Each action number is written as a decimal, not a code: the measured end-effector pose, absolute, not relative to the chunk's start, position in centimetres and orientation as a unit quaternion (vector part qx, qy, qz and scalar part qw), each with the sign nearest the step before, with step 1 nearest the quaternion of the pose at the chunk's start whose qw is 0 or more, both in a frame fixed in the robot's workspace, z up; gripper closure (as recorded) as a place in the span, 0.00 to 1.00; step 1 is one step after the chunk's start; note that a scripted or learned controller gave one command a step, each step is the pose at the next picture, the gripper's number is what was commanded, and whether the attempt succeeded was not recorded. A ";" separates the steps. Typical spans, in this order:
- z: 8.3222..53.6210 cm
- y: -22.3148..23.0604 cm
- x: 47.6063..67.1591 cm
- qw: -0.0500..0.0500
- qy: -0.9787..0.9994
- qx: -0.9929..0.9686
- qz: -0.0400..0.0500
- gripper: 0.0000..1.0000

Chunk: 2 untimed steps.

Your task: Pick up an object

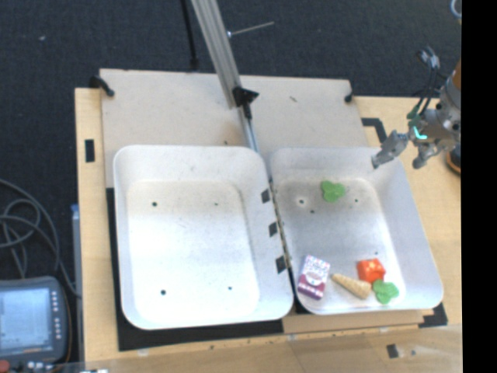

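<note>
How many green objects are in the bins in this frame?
2, both in the right bin: one green piece near its far end, another green piece at the near right corner beside the red object. None looks hidden.

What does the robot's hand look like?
The gripper is grey metal, with two thin fingers like small tongs. A tiny blue-green light glows on its body, and thin dark cables loop above it. A bit of orange shows on the arm at the edge of the picture.
</note>
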State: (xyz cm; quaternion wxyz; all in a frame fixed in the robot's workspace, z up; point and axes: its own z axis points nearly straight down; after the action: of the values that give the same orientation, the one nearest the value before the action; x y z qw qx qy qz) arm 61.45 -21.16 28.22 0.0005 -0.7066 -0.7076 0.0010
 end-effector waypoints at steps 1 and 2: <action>28.5 -21.2 61.5 -0.001 -0.709 -0.706 0.001 0.00; 23.5 -21.4 62.5 0.000 -0.709 -0.706 0.002 0.00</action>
State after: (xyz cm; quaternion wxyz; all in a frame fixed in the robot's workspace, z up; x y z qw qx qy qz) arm 62.45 -21.44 23.47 0.0004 -0.7056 -0.7086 0.0017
